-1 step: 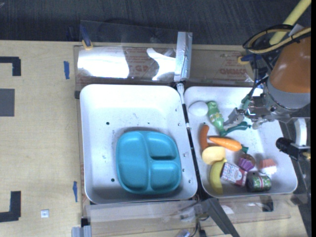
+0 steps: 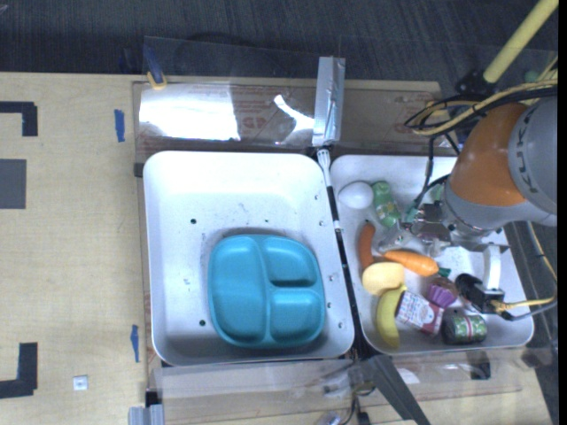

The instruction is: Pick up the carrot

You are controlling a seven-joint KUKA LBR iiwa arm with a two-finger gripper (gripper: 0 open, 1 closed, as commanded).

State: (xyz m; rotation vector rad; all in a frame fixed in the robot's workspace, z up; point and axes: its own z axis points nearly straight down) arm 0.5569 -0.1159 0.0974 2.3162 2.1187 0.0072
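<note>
The carrot (image 2: 412, 261) is lying in the right bin (image 2: 521, 330), among the banana (image 2: 387, 315) and lemon (image 2: 383, 278). The gripper (image 2: 423, 231) is hovering just above it, its tip lost in clutter; whether it's gripping, I cannot tell.

Carrot (image 2: 412, 261) in the right bin, lying flat.

I've got it now: a short orange carrot, smooth, tapering to a point at its left end, stretched almost level across the middle of the bin with the thick end slightly lower on the right. I see it resting on the other items there, its tip just above a pale yellow piece and a purple one below its thick end.
</note>
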